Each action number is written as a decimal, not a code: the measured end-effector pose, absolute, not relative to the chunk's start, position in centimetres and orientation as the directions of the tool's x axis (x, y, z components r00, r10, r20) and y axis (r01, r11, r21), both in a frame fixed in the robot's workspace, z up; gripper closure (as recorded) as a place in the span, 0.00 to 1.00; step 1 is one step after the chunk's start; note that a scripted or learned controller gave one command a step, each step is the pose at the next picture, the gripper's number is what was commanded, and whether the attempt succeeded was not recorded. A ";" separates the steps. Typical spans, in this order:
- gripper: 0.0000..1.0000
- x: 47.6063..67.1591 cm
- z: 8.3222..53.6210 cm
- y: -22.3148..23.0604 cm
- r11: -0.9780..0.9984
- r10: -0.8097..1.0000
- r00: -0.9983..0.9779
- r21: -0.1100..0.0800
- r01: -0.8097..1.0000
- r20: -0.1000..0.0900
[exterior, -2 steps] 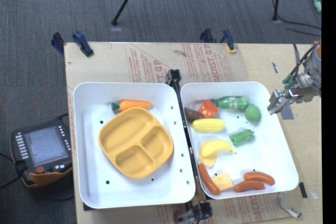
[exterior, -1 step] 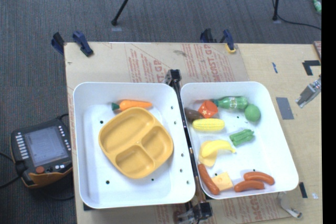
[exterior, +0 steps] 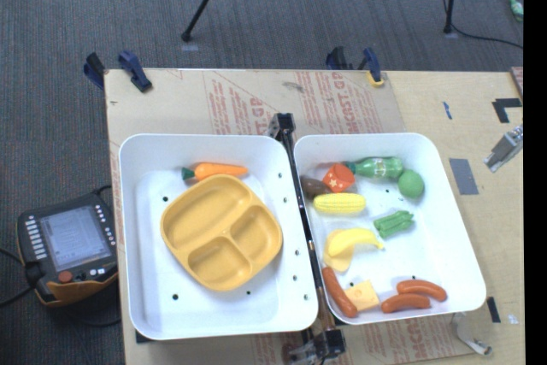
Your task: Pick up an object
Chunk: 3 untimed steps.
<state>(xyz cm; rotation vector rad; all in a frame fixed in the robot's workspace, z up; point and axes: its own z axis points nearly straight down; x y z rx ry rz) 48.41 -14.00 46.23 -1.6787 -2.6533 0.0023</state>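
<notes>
**Q:** When the frame was taken, where did the gripper (exterior: pixel 504 148) sit?

**A:** It was a small grey metal shape at the far right, over the bare bench (exterior: pixel 402 103) and well apart from both bins. It was too small to tell whether it was apart or together, and nothing was visibly held in it.

**Q:** Where were the things it could pick up?

**A:** Most lay in the right bin (exterior: pixel 444 175), all smooth, glossy plastic toy food. A ridged yellow corn cob (exterior: pixel 339 203) lay near the middle. Just above it sat a red tomato-like piece (exterior: pixel 339 177), touching a dark brown lump (exterior: pixel 312 186). A long green vegetable (exterior: pixel 380 167) lay along the far wall, beside a round lime-green fruit (exterior: pixel 411 184). A ribbed green pod (exterior: pixel 394 223) lay right of the corn, and a curved banana (exterior: pixel 352 242) lay below it.

**Q:** And at the near end?

**A:** Three rounded red sausages: one (exterior: pixel 338 293) slanted by the left wall, and two (exterior: pixel 425 289) (exterior: pixel 403 303) side by side to the right. A pale yellow cheese block (exterior: pixel 362 296) lay between them, touching the slanted one.

**Q:** The left bin (exterior: pixel 128 184)?

**A:** It held a matte yellow divided plate (exterior: pixel 222 244) with three compartments and rounded corners. A tapered orange carrot (exterior: pixel 218 171) lay just beyond its far rim.
</notes>
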 end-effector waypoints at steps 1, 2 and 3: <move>1.00 48.5 47.2 -13.9 0.433 0.901 -0.433 -0.003 0.901 0.001; 1.00 48.7 48.1 -13.9 0.439 0.899 -0.439 -0.004 0.899 0.002; 1.00 47.7 50.0 -18.9 0.661 0.750 -0.661 0.000 0.750 -0.001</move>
